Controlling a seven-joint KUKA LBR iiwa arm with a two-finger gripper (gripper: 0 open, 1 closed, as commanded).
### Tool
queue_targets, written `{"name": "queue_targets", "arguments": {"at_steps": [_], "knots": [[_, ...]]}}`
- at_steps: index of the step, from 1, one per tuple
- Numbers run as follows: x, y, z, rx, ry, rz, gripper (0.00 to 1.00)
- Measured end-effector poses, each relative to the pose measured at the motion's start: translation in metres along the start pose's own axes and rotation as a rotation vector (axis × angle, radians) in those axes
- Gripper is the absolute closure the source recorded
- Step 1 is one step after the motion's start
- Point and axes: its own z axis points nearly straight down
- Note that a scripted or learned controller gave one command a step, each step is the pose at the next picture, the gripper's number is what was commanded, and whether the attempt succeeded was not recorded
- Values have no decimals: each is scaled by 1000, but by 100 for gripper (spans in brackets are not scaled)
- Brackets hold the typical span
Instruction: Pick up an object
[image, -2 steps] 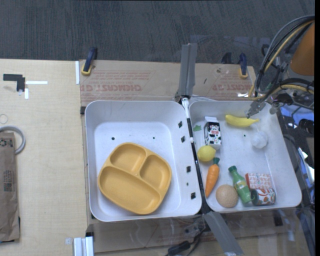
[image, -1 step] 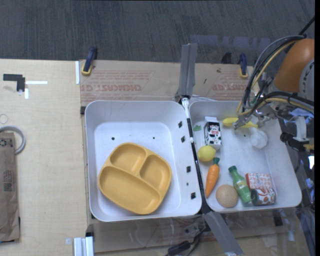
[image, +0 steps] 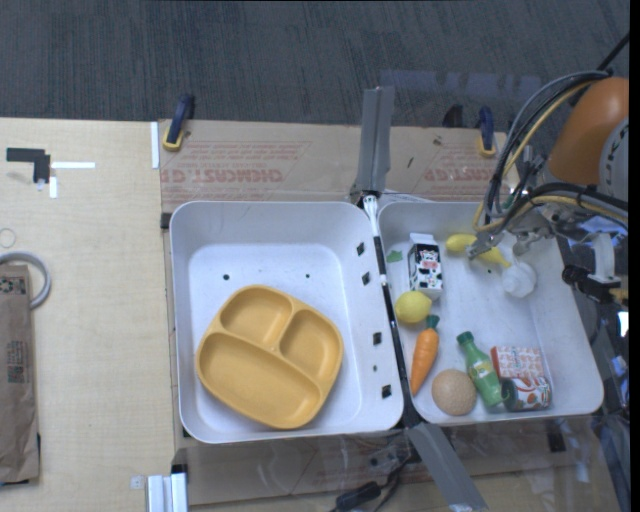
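Hand (image: 492, 247): is being seen low over the far part of the right bin (image: 585, 360); open or closed cannot be told.
Banana (image: 470, 246): is lying directly at the hand, its yellow partly covered by it; a grip cannot be confirmed.
Right bin contents: milk carton (image: 426, 266), lemon (image: 413, 307), carrot (image: 425, 358), green bottle (image: 481, 369), round tan fruit (image: 453, 392), red can (image: 525, 378) are lying nearer the camera.
Left bin (image: 200, 240): a yellow divided plate (image: 269, 355) is being carried.
Surface (image: 90, 300): a brown paper bag (image: 17, 370) is lying at left.
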Motion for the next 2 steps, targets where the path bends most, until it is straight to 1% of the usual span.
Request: {"name": "queue_targets", "arguments": {"at_steps": [1,2], "knots": [[-5,-3,-7,8,-10,0,100],[53,-28,-93,-11,-16,45,100]]}}
